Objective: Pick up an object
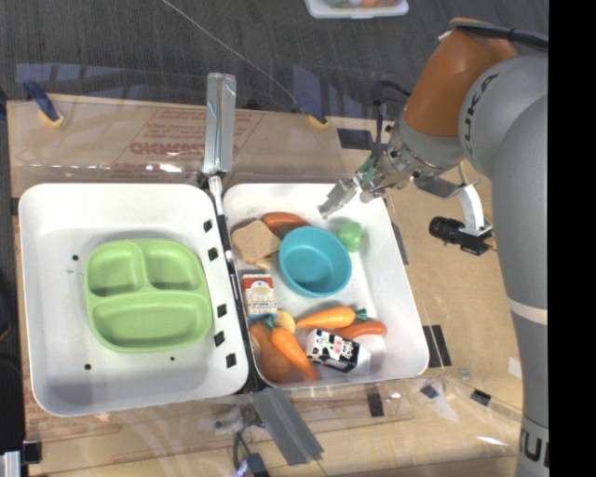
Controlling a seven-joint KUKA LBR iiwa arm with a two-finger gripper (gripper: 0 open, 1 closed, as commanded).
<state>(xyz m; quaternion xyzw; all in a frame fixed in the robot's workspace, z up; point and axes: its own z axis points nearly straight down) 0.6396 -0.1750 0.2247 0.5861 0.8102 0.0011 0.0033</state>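
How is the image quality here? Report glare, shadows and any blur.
Camera view: even overhead lighting; soft glare streaks on the clear sheet behind the bins and near the bottom edge; soft shadows beneath the green divided plate and blue bowl; the gripper looks slightly blurred, while the carrots and bin contents stay reasonably sharp.

Top edge chops off a white tray, so whatever's in it is just coloured smudges. The arm runs off the bottom edge. Can't read the label on the little carton, way too small. The blue bowl covers part of the brown thing behind it, and the carrot hides part of the stuff under it.
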